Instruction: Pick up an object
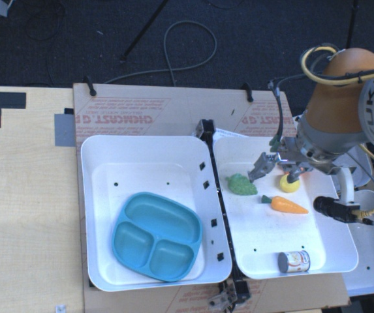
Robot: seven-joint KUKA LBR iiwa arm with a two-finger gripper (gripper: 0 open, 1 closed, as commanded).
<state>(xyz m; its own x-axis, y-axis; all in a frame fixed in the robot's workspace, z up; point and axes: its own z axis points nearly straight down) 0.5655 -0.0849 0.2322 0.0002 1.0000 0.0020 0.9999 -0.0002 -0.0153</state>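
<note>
Bench view from above: I see two white bins side by side. The left bin [98, 175] holds a blue divided plate [156, 235], lying flat toward its near side. In the right bin [333, 256] I count four things: a green broccoli piece [241, 185] near the divider, an orange carrot [288, 205] just right of it and a little nearer, a small yellow toy [289, 184] just beyond the carrot, and a small can [294, 261] lying on its side near the front wall, well apart from the rest. My gripper [279, 166] hangs over the far part of the right bin, its fingers spread wide, one above the broccoli's right edge, the other over the yellow toy, with nothing between them.
</note>
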